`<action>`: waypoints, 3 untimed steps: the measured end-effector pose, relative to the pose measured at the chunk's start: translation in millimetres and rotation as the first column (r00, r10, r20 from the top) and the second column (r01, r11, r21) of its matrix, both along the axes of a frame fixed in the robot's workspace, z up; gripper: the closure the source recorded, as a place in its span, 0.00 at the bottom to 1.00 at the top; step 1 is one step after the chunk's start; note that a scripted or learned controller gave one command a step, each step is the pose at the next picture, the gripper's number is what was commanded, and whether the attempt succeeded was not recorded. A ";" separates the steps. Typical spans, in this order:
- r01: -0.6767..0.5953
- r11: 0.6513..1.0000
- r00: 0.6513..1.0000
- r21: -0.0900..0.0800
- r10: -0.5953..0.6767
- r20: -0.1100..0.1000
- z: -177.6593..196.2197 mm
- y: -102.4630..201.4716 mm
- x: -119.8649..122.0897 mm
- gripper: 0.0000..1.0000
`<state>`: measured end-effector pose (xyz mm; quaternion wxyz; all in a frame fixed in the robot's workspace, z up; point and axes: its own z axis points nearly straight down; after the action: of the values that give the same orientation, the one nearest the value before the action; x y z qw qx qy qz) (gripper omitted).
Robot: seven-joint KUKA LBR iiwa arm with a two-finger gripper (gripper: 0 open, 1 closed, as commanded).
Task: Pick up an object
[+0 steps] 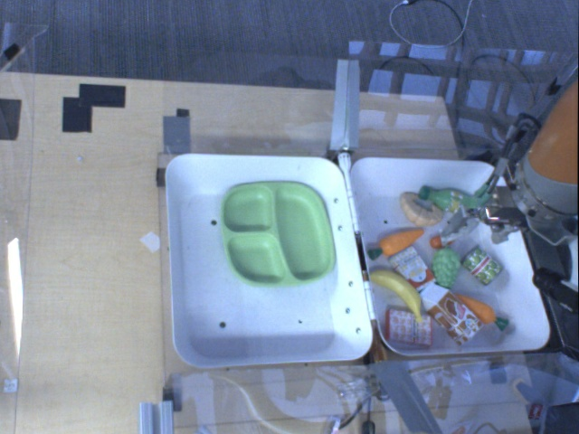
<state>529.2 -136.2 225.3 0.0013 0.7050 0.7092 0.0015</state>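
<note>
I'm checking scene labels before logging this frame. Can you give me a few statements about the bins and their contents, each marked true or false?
1. The green plastic divided plate lies in the left white bin. True.
2. The yellow toy banana lies on the divided plate. False: it lies in the right white bin, near its left wall.
3. The tool is over the right bin. True.
4. The orange toy carrot with a green top lies on the bare bench outside the bins. False: it lies in the right bin, above the banana in the picture.
5. The plate has three compartments. True.
</note>
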 end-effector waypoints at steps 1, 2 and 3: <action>-0.011 1.000 1.000 -0.001 0.011 0.005 -134.5 6.7 38.5 0.00; -0.010 1.000 1.000 0.001 0.010 0.012 -122.0 7.8 41.0 1.00; -0.018 1.000 1.000 -0.001 0.018 0.004 126.2 63.9 11.1 1.00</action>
<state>540.4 -72.3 351.6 0.0033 0.6985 0.7156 0.0026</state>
